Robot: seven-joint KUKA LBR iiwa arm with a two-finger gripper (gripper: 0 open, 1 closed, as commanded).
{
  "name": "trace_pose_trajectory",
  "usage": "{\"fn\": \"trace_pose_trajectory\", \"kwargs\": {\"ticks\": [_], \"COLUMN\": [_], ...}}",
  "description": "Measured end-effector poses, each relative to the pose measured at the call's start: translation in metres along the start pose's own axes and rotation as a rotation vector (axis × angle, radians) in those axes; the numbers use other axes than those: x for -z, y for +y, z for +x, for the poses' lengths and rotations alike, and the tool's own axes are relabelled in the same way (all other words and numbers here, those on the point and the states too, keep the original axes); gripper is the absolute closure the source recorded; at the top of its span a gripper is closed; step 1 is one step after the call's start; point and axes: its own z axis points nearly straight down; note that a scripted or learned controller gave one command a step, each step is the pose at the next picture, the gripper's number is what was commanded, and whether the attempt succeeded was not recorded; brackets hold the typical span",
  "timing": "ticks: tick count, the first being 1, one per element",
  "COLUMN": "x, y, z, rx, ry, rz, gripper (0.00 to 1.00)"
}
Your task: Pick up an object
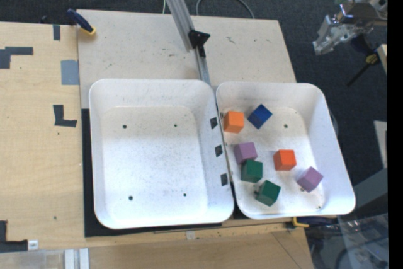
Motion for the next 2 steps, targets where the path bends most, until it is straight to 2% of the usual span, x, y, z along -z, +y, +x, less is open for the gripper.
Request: {"fn": "trace_pose_trajectory", "kwargs": {"ticks": [1, 2], "x": [-0.0005, -0.0006], "y": [-0.0016, -0.0015], "z": [-0.0052, -0.0051], "rx": [-0.008, -0.008], "ry": [-0.003, -0.003], "rz": [0.002, 0.002], "gripper": [0.0, 0.0]}}
